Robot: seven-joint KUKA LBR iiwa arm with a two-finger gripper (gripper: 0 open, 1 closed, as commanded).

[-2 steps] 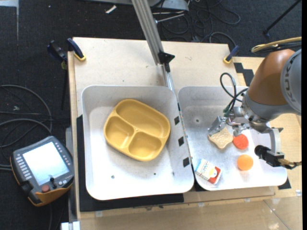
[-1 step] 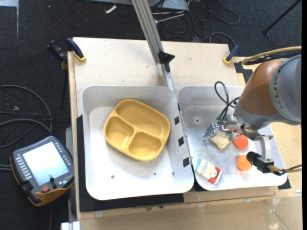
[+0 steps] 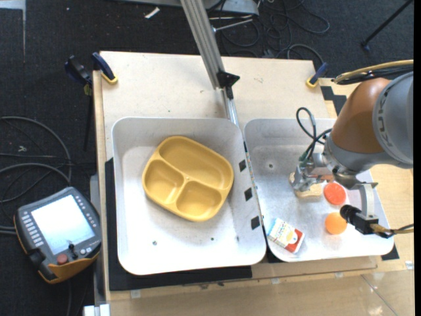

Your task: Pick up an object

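Two white bins point(image 3: 131, 242), one yellow tray point(image 3: 188, 178), two orange balls point(image 3: 335, 193), one small carton point(image 3: 286, 235).

Dark carpet floor point(image 3: 39, 110), cables point(image 3: 289, 18), pale bench point(image 3: 164, 84).

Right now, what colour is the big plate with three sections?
Yellow. The divided plate shows best in the camera view, in the left bin.

On my bench point(image 3: 164, 84), two clamps point(image 3: 105, 69) grip the far edge. A handheld control screen point(image 3: 58, 232) and loose cables point(image 3: 289, 18) lie on the floor.
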